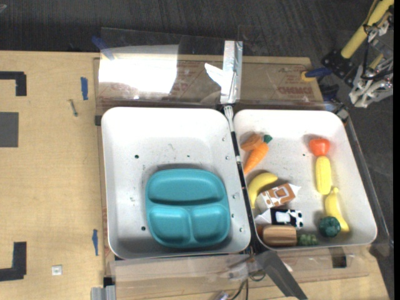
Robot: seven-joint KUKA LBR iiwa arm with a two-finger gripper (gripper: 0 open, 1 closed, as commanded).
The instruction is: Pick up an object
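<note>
The right bin (356,167) holds several toy foods. An orange carrot (255,150) with a green top lies by the divider. Below it sit a yellow banana (260,185), a small brown-and-white carton (279,195), a black-and-white block (287,217) and a brown cylinder (279,234). On the bin's right side, a red-orange piece (319,145) tops a long yellow piece (323,175). A second yellow piece (334,208) and a dark green broccoli (330,226) lie under them. A small green bit (306,238) rests at the front wall.
A teal divided plate (187,208) fills the front of the left bin (125,142). Clear plastic sheeting (162,77) and a taped upright strip (231,70) stand behind the bins. Yellow hose and metal gear (369,49) sit at the top right.
</note>
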